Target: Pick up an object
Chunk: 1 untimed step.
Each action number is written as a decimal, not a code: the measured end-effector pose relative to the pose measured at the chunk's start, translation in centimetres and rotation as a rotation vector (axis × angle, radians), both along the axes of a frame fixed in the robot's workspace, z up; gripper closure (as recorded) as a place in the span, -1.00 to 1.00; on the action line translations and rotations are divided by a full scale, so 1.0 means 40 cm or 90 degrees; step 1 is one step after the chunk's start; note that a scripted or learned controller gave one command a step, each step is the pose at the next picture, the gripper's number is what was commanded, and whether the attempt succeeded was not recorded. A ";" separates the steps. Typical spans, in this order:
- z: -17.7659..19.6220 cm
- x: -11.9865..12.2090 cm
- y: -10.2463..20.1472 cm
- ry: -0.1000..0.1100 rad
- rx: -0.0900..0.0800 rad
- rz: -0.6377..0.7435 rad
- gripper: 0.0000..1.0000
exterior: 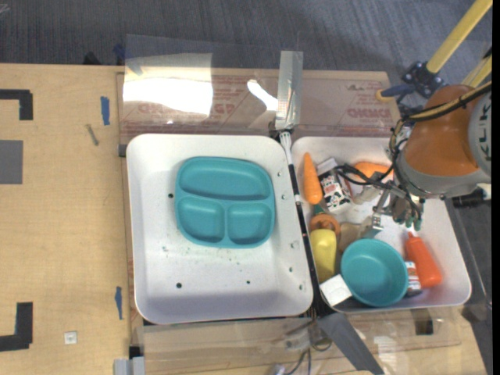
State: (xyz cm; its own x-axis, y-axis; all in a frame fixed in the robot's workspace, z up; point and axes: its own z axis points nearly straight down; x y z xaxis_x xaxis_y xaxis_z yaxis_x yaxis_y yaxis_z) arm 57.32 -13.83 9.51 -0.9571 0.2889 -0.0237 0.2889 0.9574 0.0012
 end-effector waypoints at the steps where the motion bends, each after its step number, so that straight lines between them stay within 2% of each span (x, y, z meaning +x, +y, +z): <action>1: -0.004 0.116 -0.058 0.007 0.006 -0.168 -1.00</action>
